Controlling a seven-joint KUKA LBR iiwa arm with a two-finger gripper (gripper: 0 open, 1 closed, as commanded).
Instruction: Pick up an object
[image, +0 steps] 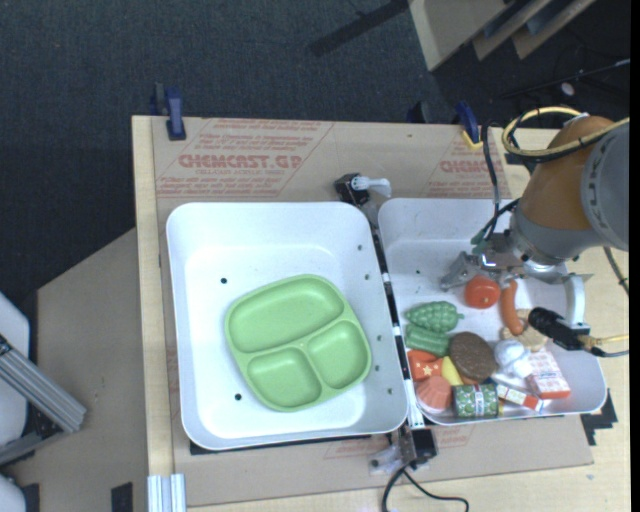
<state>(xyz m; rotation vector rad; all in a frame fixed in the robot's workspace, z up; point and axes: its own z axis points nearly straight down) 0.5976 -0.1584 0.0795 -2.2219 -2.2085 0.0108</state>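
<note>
Left bin (200, 330): white, shallow, resting on the brown bench board (250, 160). It holds one green tray (297, 341) with three compartments, lying flat a little below the bin's middle and turned at a slight angle. Two small dark dots mark the bin floor to the left of the tray.

Between the bins, at their upper edge, sits a small dark fitting (352, 186). A second fitting with a cable (415, 450) sits at the lower edge.

Right bin (420, 225): white, touching the left bin along their shared rim. Its upper part is bare floor; its lower part holds a crowded pile. From the left: a green bumpy piece (433, 316); below it a red piece with a star (428, 366); a brown round piece (471, 354); a green can (474, 401) lying on its side at the lower rim; a red ball (482, 291) above the pile; an orange sausage shape (513, 308) just right of the ball; a small carton (550, 378) at the far right.

The gripper (478, 262) hangs low over the right bin, just above and left of the red ball. Whether it is spread or closed cannot be told from this angle, and no item is seen in its grasp. The arm (570, 195), grey and orange, enters from the right.
</note>
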